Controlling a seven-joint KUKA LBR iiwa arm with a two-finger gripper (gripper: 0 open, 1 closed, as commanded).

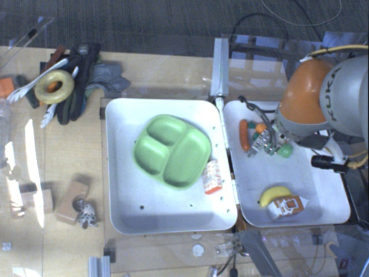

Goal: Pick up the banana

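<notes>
On the far left of the wooden surface (63, 172) lies a yellow ring (54, 87) with something orange in its middle. Next to it sits a heap of dark things (86, 82), too jumbled to name. Lower down are two small wooden blocks (74, 199) and a tiny spotted toy (86, 213).

Then comes the left bin (124, 212). It is white and shallow. A green plate (172, 150) with three sections lies in the middle of it, tipped a little. A small white and red packet (212, 176) lies just beside the plate's right edge, close to the bin's right wall.

The right bin (323, 212) sits right beside the left one. Near its top left corner lies a carrot (244, 134), orange-red and long. Just to the right of the carrot is the end effector (266, 145), down low in the bin. A small orange bit and a green bit show around it. I cannot tell how its tips stand, because they are too small and hidden.

The banana (273, 194) lies near the bottom of the right bin, well apart from the end effector. It is yellow and curved. A brown and white packet (287, 206) touches its lower right side.

The big grey arm (346, 97) with the orange band (309, 92) comes in from the right, above the bin.
</notes>
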